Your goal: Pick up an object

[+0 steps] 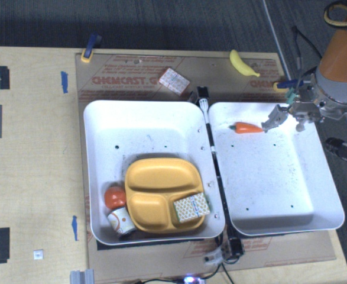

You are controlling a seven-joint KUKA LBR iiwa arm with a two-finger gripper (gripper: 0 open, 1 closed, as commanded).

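The carrot point(248, 128) lies flat near the top edge of the right bin point(279, 182), in the upper right of the frame, with its green end to the left. It is the only object in this bin, so it is probably the target. The gripper point(285, 118) hangs just to the right of it, with one finger point(273, 119) close to the carrot's thick end and the other farther right. The fingers are spread apart and nothing is between them.

Several things could go wrong from here. The carrot is not between the fingers but beside them, so if they close at this place they would probably catch only air. If the arm goes down without moving left, the nearer finger may push the carrot away. The carrot is round and smooth, so it may roll or slip out. It also lies near the bin wall, and a finger might hit this wall.
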